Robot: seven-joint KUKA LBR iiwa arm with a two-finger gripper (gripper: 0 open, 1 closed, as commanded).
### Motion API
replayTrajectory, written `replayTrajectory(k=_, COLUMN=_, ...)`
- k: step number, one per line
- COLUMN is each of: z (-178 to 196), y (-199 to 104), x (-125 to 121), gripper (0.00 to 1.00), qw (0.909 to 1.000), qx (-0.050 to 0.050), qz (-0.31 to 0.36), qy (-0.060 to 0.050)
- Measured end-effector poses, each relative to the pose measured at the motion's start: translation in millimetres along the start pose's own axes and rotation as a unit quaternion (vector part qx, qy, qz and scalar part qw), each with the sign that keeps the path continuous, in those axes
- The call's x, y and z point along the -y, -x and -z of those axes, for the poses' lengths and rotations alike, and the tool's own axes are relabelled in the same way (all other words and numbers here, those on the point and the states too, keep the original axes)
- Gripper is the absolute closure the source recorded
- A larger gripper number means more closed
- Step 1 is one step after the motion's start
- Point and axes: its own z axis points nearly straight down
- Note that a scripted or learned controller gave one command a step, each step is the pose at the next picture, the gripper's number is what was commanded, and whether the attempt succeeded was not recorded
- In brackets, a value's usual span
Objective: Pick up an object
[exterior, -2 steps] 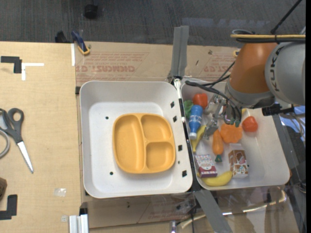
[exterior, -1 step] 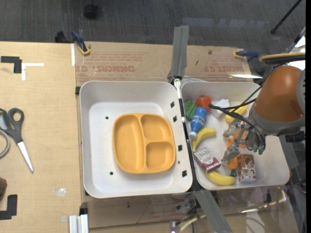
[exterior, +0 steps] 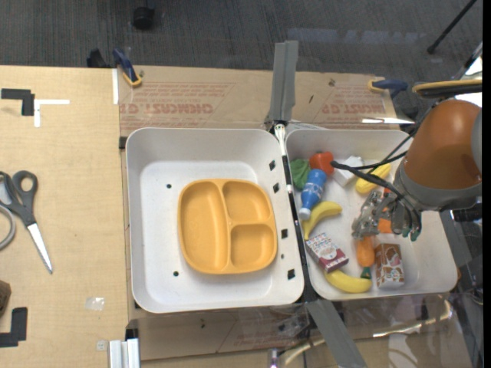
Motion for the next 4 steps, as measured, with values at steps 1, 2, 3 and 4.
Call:
replayTrajectory(k=1, z=97, y=30, x=-41, gripper=1.0, qw=0.9979, qx=-0.001, qz=-0.065, qy=0.0)
replayTrajectory(k=2, z=-10, y=33, x=-29, gripper=1.0, qw=0.9919, qx=-0.001, qz=0.127, qy=0.001)
replayTrajectory(k=3, z=146, y=41, x=-14, gripper=1.0, qw=0.986, qx=0.0, qz=0.167, qy=0.001)
replayTrajectory(k=4, z=12, y=-2, x=32, gripper=1.0, qw=0.9588, qx=0.007, qz=0.284, qy=0.0)
